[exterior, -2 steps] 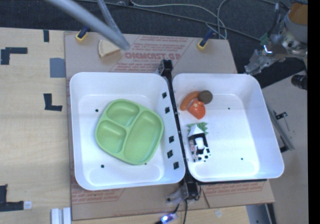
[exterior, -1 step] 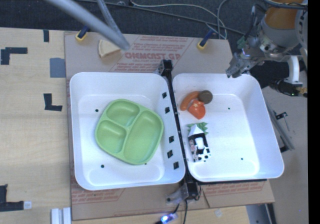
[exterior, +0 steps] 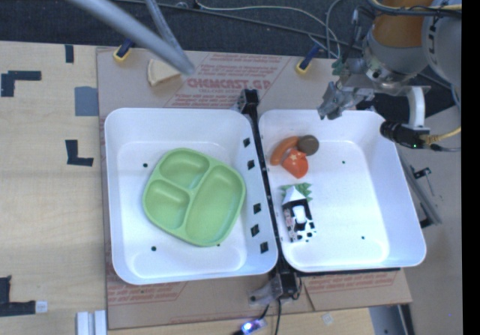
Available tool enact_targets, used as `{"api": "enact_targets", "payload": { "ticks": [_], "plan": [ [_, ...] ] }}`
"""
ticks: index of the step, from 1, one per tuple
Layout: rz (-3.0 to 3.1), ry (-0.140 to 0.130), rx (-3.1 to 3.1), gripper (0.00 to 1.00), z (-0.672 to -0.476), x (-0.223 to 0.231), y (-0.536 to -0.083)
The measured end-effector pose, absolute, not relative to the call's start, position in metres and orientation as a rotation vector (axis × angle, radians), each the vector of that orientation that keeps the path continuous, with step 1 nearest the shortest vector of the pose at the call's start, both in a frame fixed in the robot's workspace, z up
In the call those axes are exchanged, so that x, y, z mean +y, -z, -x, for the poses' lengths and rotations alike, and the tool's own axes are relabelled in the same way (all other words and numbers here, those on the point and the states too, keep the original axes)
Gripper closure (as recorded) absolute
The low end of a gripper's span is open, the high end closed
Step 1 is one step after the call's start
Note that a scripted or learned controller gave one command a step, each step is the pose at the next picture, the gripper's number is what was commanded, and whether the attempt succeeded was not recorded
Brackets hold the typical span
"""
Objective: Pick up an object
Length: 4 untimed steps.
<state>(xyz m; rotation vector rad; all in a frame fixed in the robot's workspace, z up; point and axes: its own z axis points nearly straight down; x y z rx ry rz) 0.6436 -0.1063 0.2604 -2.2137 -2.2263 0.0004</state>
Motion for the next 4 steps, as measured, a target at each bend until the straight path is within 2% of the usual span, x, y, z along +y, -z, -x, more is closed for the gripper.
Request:
{"api": "enact_targets", "payload": {
  "ticks": [1,3,4],
  "plan": [
    [2.214,-0.002,-2.226,1.0,-0.643,-0.06,-0.249],
    [2.213,-0.003,-2.226,1.0,-0.624,0.041,-0.219],
    [2.211,-0.002,-2.228,1.0,-0.606,0.1,-0.225]
  ]
}}
